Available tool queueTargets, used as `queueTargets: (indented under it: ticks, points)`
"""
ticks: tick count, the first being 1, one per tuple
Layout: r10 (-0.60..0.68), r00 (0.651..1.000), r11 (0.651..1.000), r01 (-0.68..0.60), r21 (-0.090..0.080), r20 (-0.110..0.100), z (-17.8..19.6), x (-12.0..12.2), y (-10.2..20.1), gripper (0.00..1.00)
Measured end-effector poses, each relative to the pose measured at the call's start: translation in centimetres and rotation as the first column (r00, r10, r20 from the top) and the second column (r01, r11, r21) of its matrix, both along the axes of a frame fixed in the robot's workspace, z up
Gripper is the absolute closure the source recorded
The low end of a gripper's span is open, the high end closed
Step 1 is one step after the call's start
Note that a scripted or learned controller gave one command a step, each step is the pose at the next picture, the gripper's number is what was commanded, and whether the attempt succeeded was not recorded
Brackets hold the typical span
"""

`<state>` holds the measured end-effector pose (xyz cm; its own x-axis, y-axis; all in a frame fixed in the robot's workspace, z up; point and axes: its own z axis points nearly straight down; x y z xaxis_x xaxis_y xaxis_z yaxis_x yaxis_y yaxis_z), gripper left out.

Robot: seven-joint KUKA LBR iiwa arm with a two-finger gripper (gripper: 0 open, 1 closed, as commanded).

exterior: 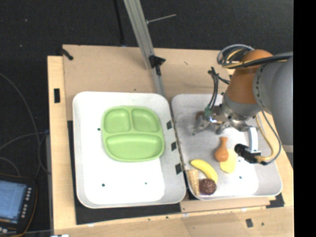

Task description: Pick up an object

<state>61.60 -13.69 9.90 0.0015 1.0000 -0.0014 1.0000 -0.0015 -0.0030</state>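
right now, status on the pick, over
Pincer low over right bin, nothing seen held. Banana and orange toy untouched. Green plate in left bin.

The green three-compartment plate (133, 134) looks like smooth matt plastic, the two shallow white bins (89, 181) look smooth, and the pale tan bench (98, 68) has a matt, wood-like surface.

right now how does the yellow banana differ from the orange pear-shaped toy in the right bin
The yellow curved banana is long, slim and bent; the orange pear-shaped toy is shorter, with a round base and narrow neck. The banana lies slantwise near the right white bin's front left corner, beside a dark red round piece; the orange toy lies nearer the bin's middle, its neck pointing away from the front edge, beside a pale yellow piece. Both lie loose in the same bin.
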Motion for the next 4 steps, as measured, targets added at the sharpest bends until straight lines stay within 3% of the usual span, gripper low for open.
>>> queueTargets:
  ticks: [1,3,4]
  points:
    - [-0.005,1.000,1.000,0.005,0.000,0.007,1.4,0.2,-0.1,1.00]
    - [0.001,1.000,1.000,-0.001,0.000,0.009,10.6,0.3,-0.5,1.00]
    - [0.007,1.000,1.000,-0.007,0.002,0.003,10.4,-0.9,4.3,1.00]
